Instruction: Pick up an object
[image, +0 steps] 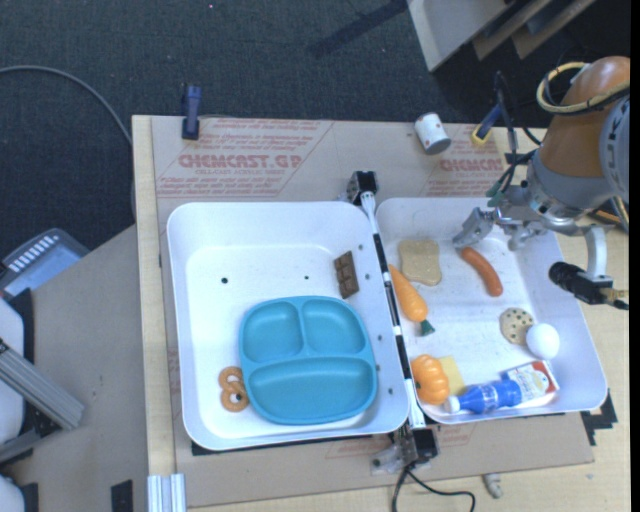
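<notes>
Two white bins sit side by side on the counter (150, 300). Nearest in the left bin (190, 260) lie one pretzel (234, 389) and one blue plate (308, 358) with three sections; farther back, by the divider, one chocolate bar (346, 274). Nearest in the right bin (580, 370) lie one tube (500, 392), one small pumpkin (430, 377) on what may be a yellow slice; then one egg (543, 340) just beside one holed cracker (516, 323); then one carrot (409, 296), one toast (421, 261), one sausage (482, 270). The pincer (490, 226) hangs over the far end of that bin, just above the sausage, prongs spread and gripping nothing; beyond, one small roll (432, 132) lies on the counter.
</notes>
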